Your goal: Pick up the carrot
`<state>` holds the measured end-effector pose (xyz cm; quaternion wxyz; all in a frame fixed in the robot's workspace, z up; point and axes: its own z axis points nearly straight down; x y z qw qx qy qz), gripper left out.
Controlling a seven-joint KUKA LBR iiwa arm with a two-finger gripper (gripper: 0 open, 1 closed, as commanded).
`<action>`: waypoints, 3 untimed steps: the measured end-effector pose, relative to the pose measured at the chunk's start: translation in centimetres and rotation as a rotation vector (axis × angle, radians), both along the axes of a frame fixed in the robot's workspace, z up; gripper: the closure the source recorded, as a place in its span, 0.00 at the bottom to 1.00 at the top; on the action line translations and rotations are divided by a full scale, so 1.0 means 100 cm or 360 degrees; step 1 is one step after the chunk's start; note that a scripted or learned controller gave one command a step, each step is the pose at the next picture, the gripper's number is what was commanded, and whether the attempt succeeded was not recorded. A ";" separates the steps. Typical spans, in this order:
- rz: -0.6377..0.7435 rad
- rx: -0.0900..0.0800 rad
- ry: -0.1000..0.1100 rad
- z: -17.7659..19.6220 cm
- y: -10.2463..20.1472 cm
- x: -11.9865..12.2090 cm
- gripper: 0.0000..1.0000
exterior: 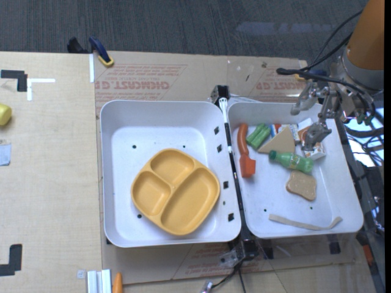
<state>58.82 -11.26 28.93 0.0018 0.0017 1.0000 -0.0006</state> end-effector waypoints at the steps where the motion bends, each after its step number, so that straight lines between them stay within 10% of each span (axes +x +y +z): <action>1: -0.0227 0.0003 0.0004 -0.161 0.011 -0.041 0.00; 2: -0.0174 0.0003 0.0005 -0.098 0.112 -0.097 0.00; 3: -0.0106 0.0002 0.0010 -0.157 0.250 -0.111 0.00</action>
